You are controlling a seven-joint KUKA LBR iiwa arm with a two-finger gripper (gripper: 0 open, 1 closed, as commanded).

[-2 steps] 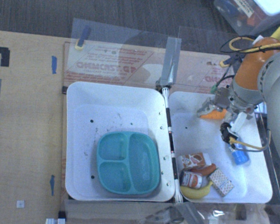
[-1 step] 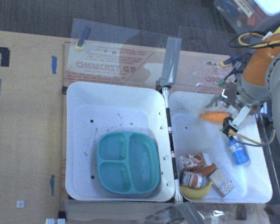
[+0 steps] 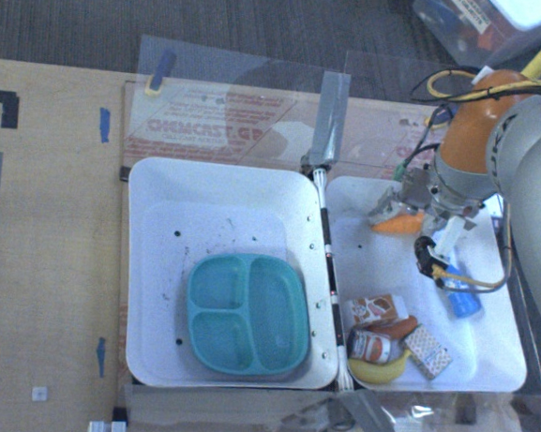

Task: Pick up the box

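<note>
A small brown and white box (image 3: 375, 310) lies in the right bin (image 3: 492, 371) near its left wall. A second small box with a checkered pattern (image 3: 426, 352) lies tilted to its lower right. My gripper (image 3: 408, 209) hangs over the bin's far part, well above both boxes in the view, just over an orange carrot-like piece (image 3: 399, 225). The grey wrist with the orange band (image 3: 472, 134) rises behind it. Neither box is touched by the gripper.
A can (image 3: 371, 346), a banana (image 3: 377, 369) and a brown sausage (image 3: 402, 327) crowd around the boxes. A blue item (image 3: 463, 302) lies near the arm's cable. The left bin (image 3: 159, 201) holds a teal divided plate (image 3: 246, 315).
</note>
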